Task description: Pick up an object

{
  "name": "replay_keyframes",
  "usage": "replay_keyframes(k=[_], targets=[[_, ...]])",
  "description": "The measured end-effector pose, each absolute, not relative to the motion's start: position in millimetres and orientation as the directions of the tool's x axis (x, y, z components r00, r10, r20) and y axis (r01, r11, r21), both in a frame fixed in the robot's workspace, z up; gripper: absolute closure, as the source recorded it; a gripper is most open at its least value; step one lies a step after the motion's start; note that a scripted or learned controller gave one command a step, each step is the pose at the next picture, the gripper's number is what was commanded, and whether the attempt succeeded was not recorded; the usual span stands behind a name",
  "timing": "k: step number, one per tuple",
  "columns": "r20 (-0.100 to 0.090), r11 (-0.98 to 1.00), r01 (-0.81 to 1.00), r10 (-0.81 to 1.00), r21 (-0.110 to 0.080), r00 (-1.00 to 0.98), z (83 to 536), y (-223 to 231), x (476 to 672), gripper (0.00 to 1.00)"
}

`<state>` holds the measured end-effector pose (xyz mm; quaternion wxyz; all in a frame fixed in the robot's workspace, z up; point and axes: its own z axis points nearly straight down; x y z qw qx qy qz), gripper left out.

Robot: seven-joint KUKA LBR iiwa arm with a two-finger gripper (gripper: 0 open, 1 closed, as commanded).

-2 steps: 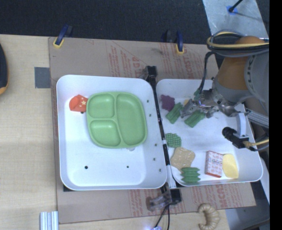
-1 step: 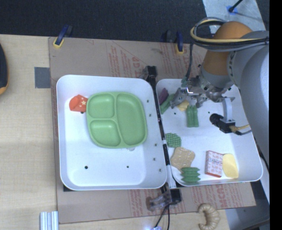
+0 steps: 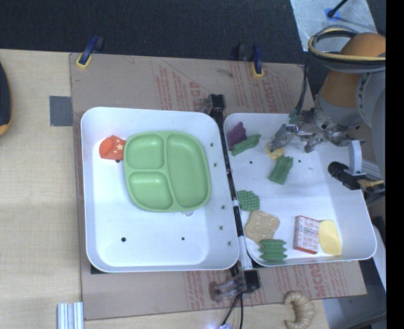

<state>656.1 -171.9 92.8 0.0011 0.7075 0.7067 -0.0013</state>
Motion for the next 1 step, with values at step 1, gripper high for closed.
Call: replay_keyframes(k=[1], targets=[[0.001,0.003,1.000,1.000,-0.008,-0.003,91.5,-139.2,607.1,0.00]])
